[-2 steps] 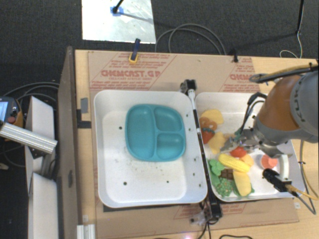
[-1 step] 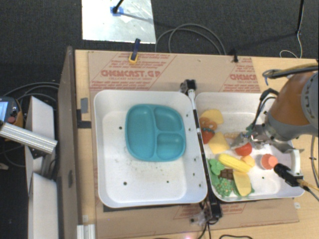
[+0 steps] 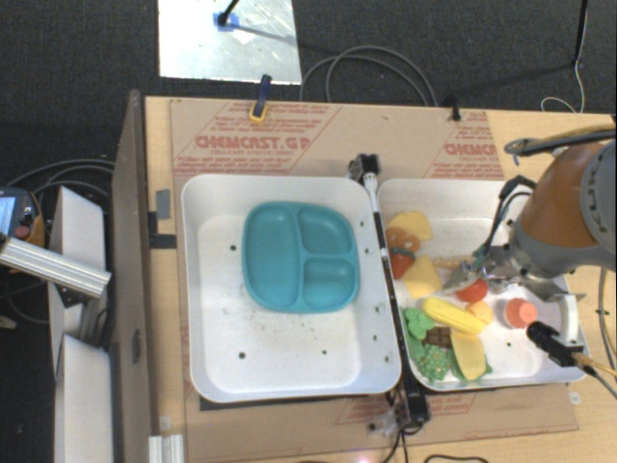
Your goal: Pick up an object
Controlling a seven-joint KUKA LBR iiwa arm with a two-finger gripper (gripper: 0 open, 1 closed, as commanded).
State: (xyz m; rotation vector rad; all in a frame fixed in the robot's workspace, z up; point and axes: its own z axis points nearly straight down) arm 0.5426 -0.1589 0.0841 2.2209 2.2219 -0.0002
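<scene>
At the near edge of the right bin (image 3: pixel 540 372) lay a heap of toy food: a speckled green cookie-like piece (image 3: pixel 434 360), a pale yellow wedge (image 3: pixel 469 357) beside it, a small brown block (image 3: pixel 441 337) and a green leafy piece (image 3: pixel 417 321). Just above them a bright yellow corn cob (image 3: pixel 453 313) lay on a slant, its surface ribbed. To its right sat a round orange-red piece with a white rim (image 3: pixel 521 313), a little apart from the pile. Farther in were a pale yellow lump (image 3: pixel 422 277), a small red and dark piece (image 3: pixel 401 257) against the dividing wall, and a yellow-orange fruit shape (image 3: pixel 410 228) at the far end.

The tool (image 3: pixel 470 280) hung low over the middle of this bin, at a reddish-orange piece (image 3: pixel 473 292) next to the corn cob. Whether it was released or clenched could not be told, nor whether anything sat between its tips. The grey arm with its orange band (image 3: pixel 569 201) came in from the right.

The left bin (image 3: pixel 207 258) held a teal divided plate (image 3: pixel 300 257), lying flat near the middle. Both bins rested on a brown tabletop (image 3: pixel 289 133) with red lettering.
</scene>
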